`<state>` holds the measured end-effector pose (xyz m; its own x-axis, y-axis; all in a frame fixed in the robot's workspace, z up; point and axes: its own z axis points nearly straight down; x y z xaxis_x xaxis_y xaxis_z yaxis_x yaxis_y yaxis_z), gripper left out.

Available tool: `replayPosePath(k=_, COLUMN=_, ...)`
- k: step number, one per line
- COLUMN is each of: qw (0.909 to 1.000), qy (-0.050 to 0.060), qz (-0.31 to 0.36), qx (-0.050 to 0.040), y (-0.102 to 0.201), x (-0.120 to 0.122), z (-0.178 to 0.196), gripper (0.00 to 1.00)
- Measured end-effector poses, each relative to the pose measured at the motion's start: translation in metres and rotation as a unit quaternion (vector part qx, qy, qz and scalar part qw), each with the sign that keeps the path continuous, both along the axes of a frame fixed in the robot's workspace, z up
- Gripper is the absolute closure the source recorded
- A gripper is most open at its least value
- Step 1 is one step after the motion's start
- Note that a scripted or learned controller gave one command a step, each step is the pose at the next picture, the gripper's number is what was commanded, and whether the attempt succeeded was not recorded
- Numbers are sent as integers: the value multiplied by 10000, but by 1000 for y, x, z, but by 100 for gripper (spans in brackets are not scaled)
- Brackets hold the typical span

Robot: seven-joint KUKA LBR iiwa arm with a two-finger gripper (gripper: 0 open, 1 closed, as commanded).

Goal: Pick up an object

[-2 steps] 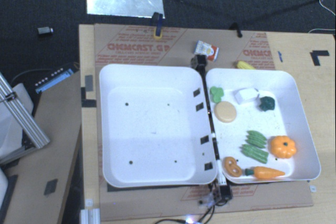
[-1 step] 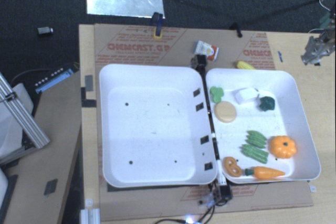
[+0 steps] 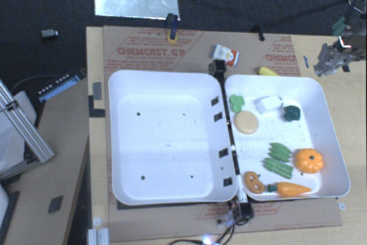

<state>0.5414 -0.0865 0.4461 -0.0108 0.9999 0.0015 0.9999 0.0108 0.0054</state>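
Gripper parked beyond right white bin, finger state unclear. Risk: round orange toy pumpkin slipping, neighbouring green bean pods nudged.

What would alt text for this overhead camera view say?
The right bin holds toy foods, including a pumpkin, a carrot and a pretzel; the gripper sits beyond its far right corner.

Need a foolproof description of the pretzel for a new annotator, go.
Look in the right bin, along its near edge. At the left end, beside the carrot, lies the pretzel: small, brown and twisted with holes, unlike the smooth orange carrot and green beans.
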Motion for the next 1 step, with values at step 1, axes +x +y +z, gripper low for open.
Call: replayPosePath(k=1, qw=10000, qy=6, qz=-22, qx=-7, y=47, x=-15, z=19, gripper=100)
